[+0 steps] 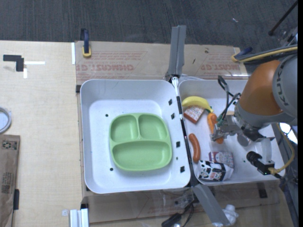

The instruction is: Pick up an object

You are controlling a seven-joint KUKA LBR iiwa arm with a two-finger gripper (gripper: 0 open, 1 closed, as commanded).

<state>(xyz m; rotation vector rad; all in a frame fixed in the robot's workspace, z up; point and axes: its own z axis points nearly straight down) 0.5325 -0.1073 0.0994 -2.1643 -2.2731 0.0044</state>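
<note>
The right bin [227, 91] holds a yellow banana [196, 101], a small red-brown packet [193, 114], an orange carrot [211, 121], a red sausage [194, 147] and a cow-patterned carton [216, 166] lying on its side. My gripper [219, 134] reaches in from the right and hangs low in this bin, at the carrot's lower end and just above the carton. From this angle I cannot make out anything held in it.
The left bin [90, 126] holds a green divided plate [140, 142]. A raised divider [179, 112] separates the two bins. The grey arm with its orange band [262, 91] covers the right bin's right side, and cables [227, 96] trail over it.
</note>
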